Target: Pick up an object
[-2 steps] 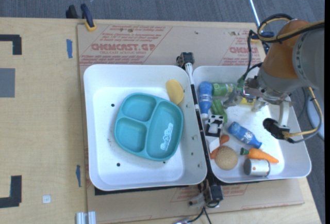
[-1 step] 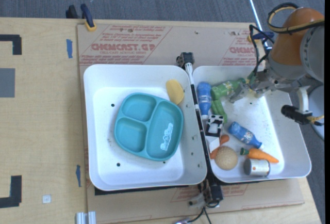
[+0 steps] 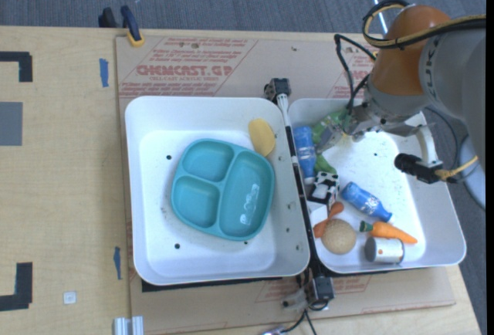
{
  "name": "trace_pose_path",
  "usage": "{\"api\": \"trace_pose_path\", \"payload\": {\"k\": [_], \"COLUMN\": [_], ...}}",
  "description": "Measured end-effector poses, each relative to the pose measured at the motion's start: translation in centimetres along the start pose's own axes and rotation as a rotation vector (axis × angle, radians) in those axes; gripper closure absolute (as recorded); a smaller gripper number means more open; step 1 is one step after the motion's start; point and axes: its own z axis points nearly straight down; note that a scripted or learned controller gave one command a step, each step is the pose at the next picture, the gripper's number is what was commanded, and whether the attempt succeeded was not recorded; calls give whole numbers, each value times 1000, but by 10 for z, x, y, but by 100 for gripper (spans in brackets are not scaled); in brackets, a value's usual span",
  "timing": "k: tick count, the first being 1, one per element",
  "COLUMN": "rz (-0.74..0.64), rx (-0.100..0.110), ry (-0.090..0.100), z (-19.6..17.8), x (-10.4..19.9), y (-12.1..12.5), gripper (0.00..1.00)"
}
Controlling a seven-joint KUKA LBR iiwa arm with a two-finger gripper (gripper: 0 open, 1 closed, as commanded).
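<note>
My gripper (image 3: 349,127) is down at the far left corner of the right bin (image 3: 432,248), right over a green object (image 3: 333,123) that it partly hides. A blue bottle (image 3: 303,147) lies along the bin's left wall just left of the gripper. Nearer the front lie a black-and-white checkered piece (image 3: 323,187), a second blue bottle (image 3: 366,201), a tan ball (image 3: 338,236), an orange carrot (image 3: 394,232) and a silver can (image 3: 384,250). The view does not show any of them between the fingers.
The left bin (image 3: 147,194) holds a teal divided plate (image 3: 222,188) and a yellow lemon-like object (image 3: 262,137) at its far right. A black cable and fitting (image 3: 417,166) hang off the arm over the right bin's right side. A clamp (image 3: 277,88) sits between the bins.
</note>
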Motion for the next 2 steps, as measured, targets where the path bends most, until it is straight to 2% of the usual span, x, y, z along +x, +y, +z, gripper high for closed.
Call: {"api": "trace_pose_path", "payload": {"k": [1,2], "rz": [-1,30], "rx": [-2,-3], "ry": [2,0], "z": [-17,5], "x": [20,-57], "y": [-97,-45], "gripper": [0,0]}}
